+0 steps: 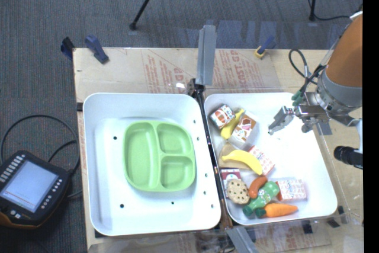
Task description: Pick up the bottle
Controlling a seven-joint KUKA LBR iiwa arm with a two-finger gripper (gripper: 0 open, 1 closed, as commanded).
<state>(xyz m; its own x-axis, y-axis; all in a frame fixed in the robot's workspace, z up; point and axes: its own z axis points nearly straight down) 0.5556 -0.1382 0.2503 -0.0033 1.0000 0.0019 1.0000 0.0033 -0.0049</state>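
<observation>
While a teach pendant lies on the carpet at far left, the left bin holds a green plate with three compartments, lying flat near the bin's middle. Blue clamps grip the bench's back left edge, and a grey post stands upright behind the seam between the bins. The right bin carries the toys, crowded along its left and front sides: a small can at the back, with a yellow piece leaning against it and a carton just beside that. Nearer the front lie a banana, a cookie, and a pink box. The bottle, green, lies on its side at the bin's front, touching a carrot just in front of it. The gripper hangs over the bare back right part of this bin, well apart from the bottle, and I cannot tell how its pincer stands. The arm enters from the right.
</observation>
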